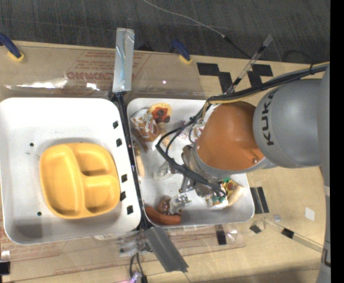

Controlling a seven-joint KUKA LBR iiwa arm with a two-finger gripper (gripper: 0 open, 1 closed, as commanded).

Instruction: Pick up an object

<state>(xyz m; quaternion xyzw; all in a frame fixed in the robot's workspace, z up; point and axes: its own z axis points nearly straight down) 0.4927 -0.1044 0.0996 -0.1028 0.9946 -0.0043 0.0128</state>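
Looking down at the two bins, the arm (278,128) comes in from the right and hangs over the right bin (245,214), with its orange band covering a good chunk of the middle. The gripper (187,193) sits low under the wrist, near the bin's front half. Whether it's spread or pressed together I honestly can't tell, it's a tangle of metal and cables from this angle.

Nearest candidate looks like the hot dog (163,216), lying along the front wall of the right bin, just beside and a bit to the left of the gripper. I'd guess it's toy food: light, stiff-ish plastic or rubber, rounded and kinda slippery. Best bet is pinching across the middle of its narrow width, not end to end, or it'll probably squirt out.

Other stuff in that bin: a pizza slice (228,193) near the gripper on its right side, partly hidden by the arm, and a couple of snack packs (149,121) at the back left, well apart from the gripper. Those wrappers look crinkly and thin, harder to grab flat.

The left bin (7,158) has a yellow tray (78,178) in it, stiff, wide and shallow, so probably an awkward pick. Nothing looks lifted yet.
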